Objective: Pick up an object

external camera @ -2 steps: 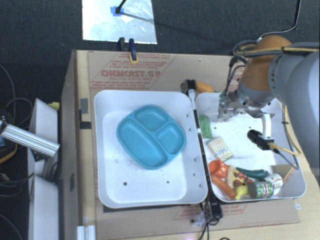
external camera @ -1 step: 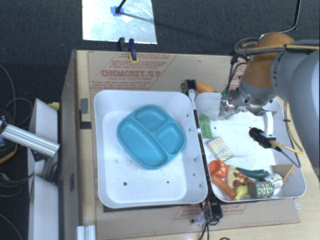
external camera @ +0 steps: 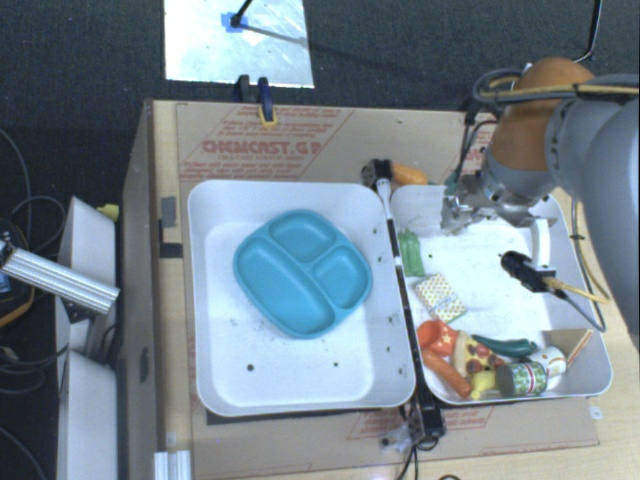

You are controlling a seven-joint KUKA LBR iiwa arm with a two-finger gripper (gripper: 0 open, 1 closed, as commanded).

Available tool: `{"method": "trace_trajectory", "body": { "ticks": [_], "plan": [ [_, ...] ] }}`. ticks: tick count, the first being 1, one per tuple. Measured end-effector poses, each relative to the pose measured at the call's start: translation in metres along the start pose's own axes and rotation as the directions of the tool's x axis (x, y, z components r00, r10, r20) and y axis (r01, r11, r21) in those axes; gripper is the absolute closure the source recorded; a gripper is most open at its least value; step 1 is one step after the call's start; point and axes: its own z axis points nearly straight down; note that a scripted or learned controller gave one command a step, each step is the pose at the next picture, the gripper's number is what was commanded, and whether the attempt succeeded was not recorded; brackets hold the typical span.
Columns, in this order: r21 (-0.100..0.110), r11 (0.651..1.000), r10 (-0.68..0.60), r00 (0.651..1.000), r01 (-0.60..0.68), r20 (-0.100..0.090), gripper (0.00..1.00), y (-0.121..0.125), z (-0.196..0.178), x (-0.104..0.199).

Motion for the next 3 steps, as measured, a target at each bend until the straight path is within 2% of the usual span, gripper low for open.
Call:
{"method": "trace_trajectory", "body": {
  "ticks": [1, 2, 3],
  "plan": [
    [0.008, 1.000, 0.003, 1.000, -0.003, -0.002, 1.00, -0.006, -0.068, 0.151],
    [0.009, 1.000, 0.006, 1.000, -0.006, 0.001, 1.00, 0.011, -0.067, 0.128],
    [0.007, 1.000, 0.001, 1.000, -0.001, -0.002, 1.00, 0.023, -0.106, 0.199]
  ]
}}
